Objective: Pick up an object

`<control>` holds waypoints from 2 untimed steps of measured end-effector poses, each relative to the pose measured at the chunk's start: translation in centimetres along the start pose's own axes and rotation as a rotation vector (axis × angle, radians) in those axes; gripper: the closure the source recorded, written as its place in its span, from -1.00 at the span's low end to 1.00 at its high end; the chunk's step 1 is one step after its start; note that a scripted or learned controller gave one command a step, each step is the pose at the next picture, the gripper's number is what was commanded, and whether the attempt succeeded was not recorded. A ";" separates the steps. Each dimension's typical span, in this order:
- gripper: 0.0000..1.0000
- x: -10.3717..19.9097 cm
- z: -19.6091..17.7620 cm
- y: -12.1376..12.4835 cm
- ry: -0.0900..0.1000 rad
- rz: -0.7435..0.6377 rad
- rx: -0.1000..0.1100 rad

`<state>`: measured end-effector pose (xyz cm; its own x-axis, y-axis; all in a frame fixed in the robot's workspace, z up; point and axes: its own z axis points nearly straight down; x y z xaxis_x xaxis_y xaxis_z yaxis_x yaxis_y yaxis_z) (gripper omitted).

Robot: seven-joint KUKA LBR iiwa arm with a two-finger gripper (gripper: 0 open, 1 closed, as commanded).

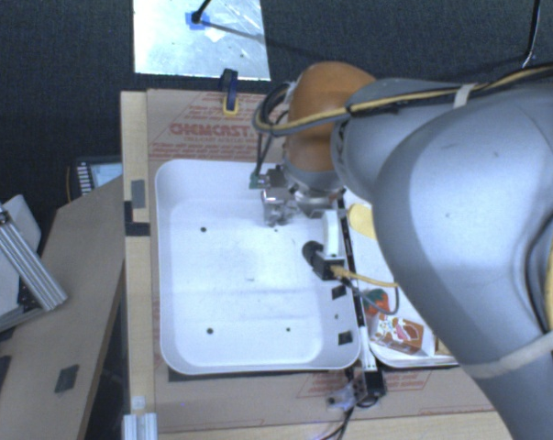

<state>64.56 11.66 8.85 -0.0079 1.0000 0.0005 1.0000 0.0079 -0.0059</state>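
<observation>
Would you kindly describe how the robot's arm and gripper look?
The arm is thick, rounded and grey, with an orange band above the wrist. A yellow cable runs along it, and dark cables loop beside the band. The gripper is small, bare metal.

The grey arm (459,200) reaches in from the right, its orange band (326,99) above the gripper (276,211), which is over the far right part of the left bin (193,337). The arm covers most of the right bin (421,362), where a colourful printed item (397,330) and something yellow (363,220) show beside it.

Colourful flat packet (397,331), near corner, right bin (412,362)
</observation>
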 end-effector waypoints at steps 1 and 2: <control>1.00 7.5 -12.4 2.5 0.006 -0.004 -0.022; 1.00 12.0 -35.1 2.2 0.007 -0.001 -0.026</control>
<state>66.88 23.66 43.90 -0.0088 0.9999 0.0075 0.9998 0.0087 0.0204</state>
